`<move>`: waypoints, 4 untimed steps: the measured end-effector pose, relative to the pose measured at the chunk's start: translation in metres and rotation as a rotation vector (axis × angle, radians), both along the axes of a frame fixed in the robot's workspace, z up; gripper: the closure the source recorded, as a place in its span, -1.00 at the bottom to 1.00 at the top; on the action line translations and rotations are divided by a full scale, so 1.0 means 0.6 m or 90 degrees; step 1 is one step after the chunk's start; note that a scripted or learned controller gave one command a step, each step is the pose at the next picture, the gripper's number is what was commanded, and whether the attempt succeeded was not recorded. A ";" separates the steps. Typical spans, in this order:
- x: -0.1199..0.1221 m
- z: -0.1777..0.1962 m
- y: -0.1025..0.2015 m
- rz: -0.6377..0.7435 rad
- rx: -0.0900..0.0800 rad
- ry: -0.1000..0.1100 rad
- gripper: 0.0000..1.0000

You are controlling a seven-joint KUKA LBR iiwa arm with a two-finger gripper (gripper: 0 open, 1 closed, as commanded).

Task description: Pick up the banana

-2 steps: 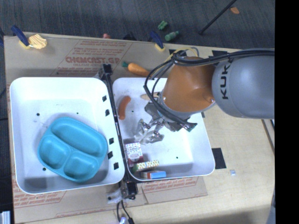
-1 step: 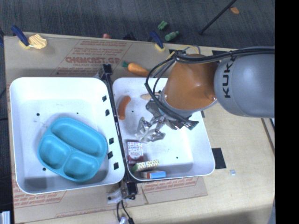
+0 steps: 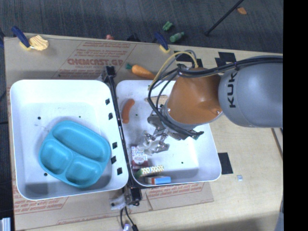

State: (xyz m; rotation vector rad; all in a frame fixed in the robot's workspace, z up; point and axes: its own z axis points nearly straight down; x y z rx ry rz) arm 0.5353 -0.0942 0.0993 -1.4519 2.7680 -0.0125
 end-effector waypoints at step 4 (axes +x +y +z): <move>0.061 0.119 0.359 0.145 -0.001 0.011 1.00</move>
